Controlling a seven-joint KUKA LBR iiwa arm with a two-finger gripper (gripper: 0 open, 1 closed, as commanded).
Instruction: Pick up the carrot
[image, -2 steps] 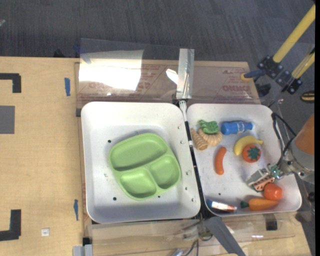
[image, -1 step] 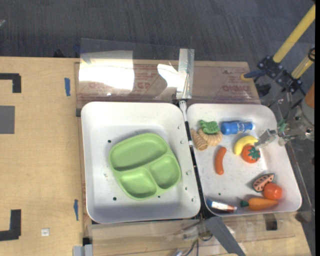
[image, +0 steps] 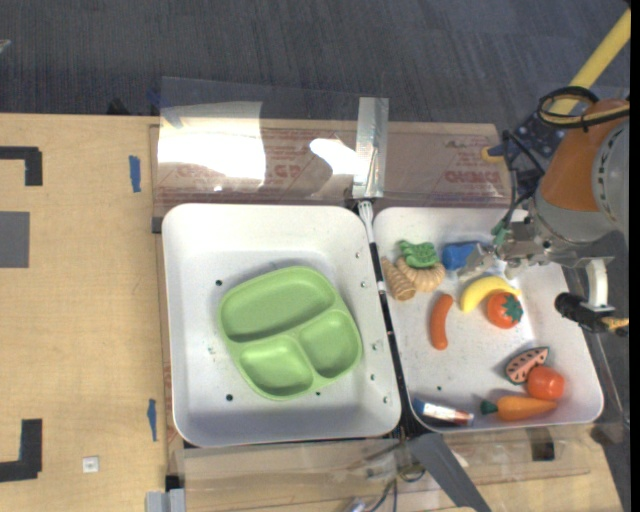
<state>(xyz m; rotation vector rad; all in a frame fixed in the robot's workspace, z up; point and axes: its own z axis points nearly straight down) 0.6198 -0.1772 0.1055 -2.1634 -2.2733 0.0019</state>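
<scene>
Down at the right bin's near edge the carrot is found, well apart from the pincer; that's parked up by the banana. Open or closed can't be told.

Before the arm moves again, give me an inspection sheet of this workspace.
Surface: two white bins side by side, left bin and right bin, on a wooden bench.
Job's things: carrot lies near the right bin's front edge, green end to the left, apart from the tool.
Clutter: green divided plate in the left bin; in the right bin a banana, strawberry, sausage, tomato, watermelon slice, marker.
Grippers: tool sits over the right bin's back corner; finger state unclear.
Cables: black wires above the wrist.
Surroundings: dark carpet.
</scene>
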